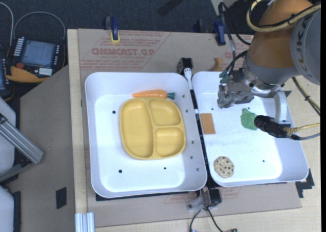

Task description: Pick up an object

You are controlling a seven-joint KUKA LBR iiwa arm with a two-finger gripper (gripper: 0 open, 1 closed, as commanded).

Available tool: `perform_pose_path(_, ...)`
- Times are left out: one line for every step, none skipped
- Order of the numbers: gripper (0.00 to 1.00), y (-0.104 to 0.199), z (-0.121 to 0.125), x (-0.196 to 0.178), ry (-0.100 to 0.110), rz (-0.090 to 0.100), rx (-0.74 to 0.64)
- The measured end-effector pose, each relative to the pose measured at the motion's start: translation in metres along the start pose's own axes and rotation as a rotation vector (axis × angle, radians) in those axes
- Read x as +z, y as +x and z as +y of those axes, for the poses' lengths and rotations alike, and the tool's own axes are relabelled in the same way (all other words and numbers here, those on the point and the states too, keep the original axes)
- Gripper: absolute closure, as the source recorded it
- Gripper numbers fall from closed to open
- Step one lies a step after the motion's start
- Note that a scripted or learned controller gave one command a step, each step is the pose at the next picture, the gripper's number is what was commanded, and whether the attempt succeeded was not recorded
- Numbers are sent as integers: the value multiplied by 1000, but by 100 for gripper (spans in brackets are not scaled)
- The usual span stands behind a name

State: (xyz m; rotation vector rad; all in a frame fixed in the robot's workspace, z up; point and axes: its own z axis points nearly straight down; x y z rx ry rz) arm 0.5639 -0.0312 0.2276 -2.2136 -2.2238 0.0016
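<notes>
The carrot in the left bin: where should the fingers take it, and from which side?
Take the carrot at its orange middle, from above, fingers closing across its width. It lies flat and lengthwise beside the yellow plate, so the sides are crowded.

Two white bins: left bin [102,124], right bin [285,167]. Yellow divided plate [152,127]. Orange carrot [150,94] with a green tip. Flat brown-orange rectangle [207,123]. Beige cookie [223,166] speckled with dark chips. Green piece [248,119]. Tan table [81,62] with faded red lettering. Grey gripper [227,99] under an orange band [277,29].
</notes>
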Motion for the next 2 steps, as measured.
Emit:
perform_pose_path(100, 54, -2, 10, 0, 1, -2)
perform_pose_path(100, 117, -11, 14, 0, 0, -2)
